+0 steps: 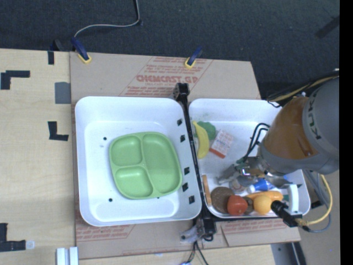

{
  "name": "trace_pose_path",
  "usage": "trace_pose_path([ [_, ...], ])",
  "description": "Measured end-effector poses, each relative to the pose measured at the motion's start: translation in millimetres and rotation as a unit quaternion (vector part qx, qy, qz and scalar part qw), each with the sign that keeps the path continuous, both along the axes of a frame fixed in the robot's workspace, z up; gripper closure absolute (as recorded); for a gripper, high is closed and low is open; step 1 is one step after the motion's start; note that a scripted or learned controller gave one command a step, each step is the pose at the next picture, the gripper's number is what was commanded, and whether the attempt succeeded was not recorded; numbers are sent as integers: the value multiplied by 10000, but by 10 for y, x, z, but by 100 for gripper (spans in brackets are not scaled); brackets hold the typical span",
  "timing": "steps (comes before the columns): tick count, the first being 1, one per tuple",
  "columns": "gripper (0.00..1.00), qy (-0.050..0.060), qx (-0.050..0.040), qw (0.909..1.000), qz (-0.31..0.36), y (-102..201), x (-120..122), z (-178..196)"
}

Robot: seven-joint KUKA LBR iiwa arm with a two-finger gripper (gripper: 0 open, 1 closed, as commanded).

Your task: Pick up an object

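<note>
Carefully, I'd drop the gripper [238, 173], whose closure I can't tell from here, straight onto 1 item in the right bin [231, 106], say the red tomato [237, 205] near the front wall, clear of its brown neighbour [220, 196].

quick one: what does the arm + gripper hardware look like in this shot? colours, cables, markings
The arm is a bulky grey cylinder bearing dark lettering, with a wide orange band above the wrist. A thin black cable loops along its left side. The gripper is dull grey metal. Whether its fingers are parted can't be judged here.
</note>
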State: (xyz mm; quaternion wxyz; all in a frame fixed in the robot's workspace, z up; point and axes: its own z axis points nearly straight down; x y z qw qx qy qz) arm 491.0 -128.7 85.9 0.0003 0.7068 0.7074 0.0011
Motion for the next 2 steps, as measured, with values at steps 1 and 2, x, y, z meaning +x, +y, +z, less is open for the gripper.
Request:
trace_pose_path([
  [1, 0, 0, -13, 10000, -5, 143, 295, 1],
  [2, 0, -19, -16, 10000, 5, 233, 986, 3],
])
